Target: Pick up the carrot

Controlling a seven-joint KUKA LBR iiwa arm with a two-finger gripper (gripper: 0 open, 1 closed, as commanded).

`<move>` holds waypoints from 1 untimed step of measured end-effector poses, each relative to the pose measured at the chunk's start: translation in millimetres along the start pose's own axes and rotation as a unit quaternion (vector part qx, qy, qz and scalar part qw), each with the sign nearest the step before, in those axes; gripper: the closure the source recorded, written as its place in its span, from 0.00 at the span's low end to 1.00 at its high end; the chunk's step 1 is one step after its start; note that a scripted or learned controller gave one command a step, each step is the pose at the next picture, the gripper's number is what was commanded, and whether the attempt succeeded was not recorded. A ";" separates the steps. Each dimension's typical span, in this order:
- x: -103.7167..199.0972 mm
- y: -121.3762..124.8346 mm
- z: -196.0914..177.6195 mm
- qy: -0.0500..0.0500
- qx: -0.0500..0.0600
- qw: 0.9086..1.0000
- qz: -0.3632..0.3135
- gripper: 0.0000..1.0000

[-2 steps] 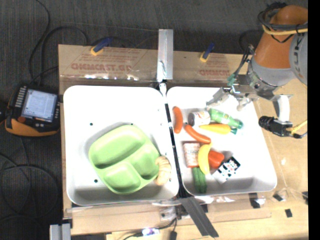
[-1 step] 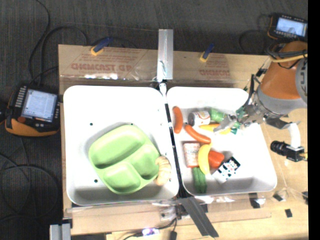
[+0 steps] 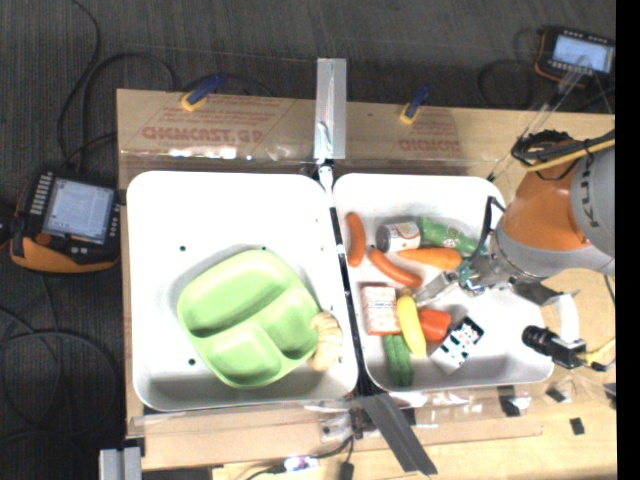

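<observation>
A: Stage of task? Largest items first.

B: Left bin (image 3: pixel 160 218) with green divided tray (image 3: pixel 250 313); right bin (image 3: pixel 470 193) crowded with toy food. Carrot (image 3: pixel 432 258) lying in right bin's upper middle, not yet lifted.

A: Gripper?

B: Gripper (image 3: pixel 437 288) just below carrot; finger spread impossible to tell. Grasp and lift remaining, judging by this.

A: Orientation?

B: Long axis roughly left-right, slightly tilted; taper direction unclear.

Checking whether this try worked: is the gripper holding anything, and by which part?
Nothing is visibly held. The gripper sits just below the carrot, which lies in the right bin.
</observation>
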State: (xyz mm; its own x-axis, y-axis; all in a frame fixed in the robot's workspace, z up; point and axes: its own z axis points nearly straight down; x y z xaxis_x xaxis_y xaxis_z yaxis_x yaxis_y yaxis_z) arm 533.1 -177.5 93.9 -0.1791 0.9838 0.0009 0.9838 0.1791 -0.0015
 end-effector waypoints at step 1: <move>-22.5 98.0 4.8 -0.004 -0.002 0.992 -0.129 0.00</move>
State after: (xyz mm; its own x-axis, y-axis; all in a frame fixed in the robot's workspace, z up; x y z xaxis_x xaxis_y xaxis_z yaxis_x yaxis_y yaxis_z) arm 633.6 -182.1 89.0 -0.4250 0.9052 -0.0065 0.9052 0.4250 0.0014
